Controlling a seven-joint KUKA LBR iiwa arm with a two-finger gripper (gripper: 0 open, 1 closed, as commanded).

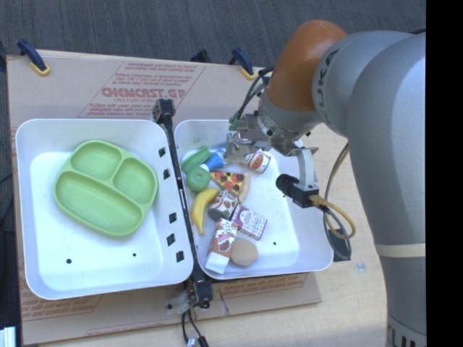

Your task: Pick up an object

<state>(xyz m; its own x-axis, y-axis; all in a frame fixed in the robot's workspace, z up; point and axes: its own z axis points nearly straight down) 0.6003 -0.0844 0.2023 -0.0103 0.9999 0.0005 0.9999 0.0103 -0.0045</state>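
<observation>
Toys (230,201) crowd the right bin (307,248); pincer (237,144) above them, grip state unclear; green tray (106,187) left.

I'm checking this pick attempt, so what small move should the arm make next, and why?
Probably a short descent straight down. The claw sits over the back of the right bin, beside the small red-and-white can and above the pizza slice, with nothing seen between its fingers, so a little lower would bring it to an object.
</observation>
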